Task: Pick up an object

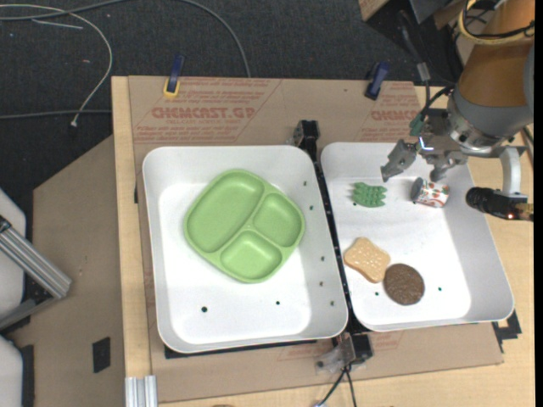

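Observation:
My gripper (417, 169) hangs over the back of the right bin (475, 261), fingers spread apart and nothing between them. Just left of it and slightly nearer lies a small green ridged piece (369, 195). A small white and red object (431, 195) lies right below the right finger. Toward the bin's front lie a tan slice of toast (366, 259) and a round brown cookie (404, 283), touching each other.
The left bin (170, 295) holds a green three-compartment plate (244, 225). A black clamp (306, 133) sits at the back between the bins. Blue clips (175, 72) (377, 80) hold the cardboard's far edge. Cables run across the dark floor behind.

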### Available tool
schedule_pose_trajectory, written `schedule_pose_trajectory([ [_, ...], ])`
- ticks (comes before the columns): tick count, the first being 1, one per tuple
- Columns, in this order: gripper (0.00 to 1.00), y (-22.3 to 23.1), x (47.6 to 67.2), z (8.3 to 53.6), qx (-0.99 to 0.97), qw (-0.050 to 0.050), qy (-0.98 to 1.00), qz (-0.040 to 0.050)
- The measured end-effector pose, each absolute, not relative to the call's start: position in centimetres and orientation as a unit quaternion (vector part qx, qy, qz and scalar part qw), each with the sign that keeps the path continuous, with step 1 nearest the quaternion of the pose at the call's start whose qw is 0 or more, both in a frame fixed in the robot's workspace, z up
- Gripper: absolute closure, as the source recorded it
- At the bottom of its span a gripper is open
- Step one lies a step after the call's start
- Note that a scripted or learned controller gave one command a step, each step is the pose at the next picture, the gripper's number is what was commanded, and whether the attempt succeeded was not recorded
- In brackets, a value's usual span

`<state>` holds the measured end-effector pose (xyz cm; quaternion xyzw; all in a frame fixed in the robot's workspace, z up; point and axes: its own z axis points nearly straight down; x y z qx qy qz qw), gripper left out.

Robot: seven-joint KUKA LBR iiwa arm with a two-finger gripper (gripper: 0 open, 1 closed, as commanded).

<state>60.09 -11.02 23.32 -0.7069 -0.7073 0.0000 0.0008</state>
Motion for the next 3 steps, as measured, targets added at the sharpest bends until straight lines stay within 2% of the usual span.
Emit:
schedule_pose_trajectory([
  [2,0.0,-10.5,61.2,11.3,-0.707,0.004,-0.708,0.002],
  [3,0.0,-10.4,61.2,8.3,-0.707,0.003,-0.707,0.0015],
])
